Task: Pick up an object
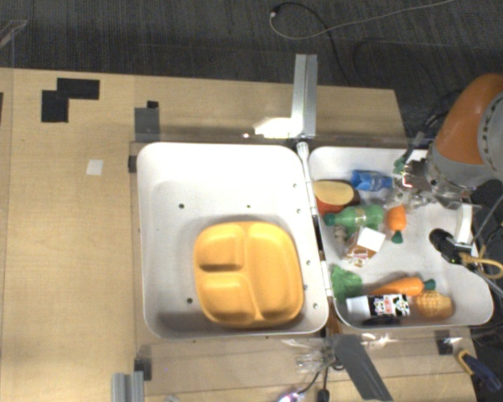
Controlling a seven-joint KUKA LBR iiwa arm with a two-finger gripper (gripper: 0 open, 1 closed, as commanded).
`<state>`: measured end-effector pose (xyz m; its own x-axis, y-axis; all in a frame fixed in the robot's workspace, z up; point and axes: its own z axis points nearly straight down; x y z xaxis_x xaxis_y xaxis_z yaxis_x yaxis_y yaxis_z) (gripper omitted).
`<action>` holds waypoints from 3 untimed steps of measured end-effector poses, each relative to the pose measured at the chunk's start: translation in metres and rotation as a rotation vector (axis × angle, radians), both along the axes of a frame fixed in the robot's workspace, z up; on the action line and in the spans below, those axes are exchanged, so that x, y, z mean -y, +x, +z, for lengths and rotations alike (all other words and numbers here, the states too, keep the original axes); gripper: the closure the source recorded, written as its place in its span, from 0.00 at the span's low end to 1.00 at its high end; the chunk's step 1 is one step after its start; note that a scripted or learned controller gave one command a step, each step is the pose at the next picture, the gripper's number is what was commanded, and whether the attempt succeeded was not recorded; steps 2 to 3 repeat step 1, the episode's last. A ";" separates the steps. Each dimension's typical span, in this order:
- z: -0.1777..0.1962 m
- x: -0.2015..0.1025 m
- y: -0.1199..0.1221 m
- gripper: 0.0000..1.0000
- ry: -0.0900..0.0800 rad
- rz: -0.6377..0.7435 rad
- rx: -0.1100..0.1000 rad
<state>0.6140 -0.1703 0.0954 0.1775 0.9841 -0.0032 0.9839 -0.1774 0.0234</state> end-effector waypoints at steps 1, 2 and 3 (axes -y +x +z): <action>0.123 -0.007 0.018 1.00 0.008 -0.148 -0.015; 0.123 -0.007 0.018 1.00 0.008 -0.148 -0.015; 0.123 -0.007 0.018 1.00 0.008 -0.148 -0.015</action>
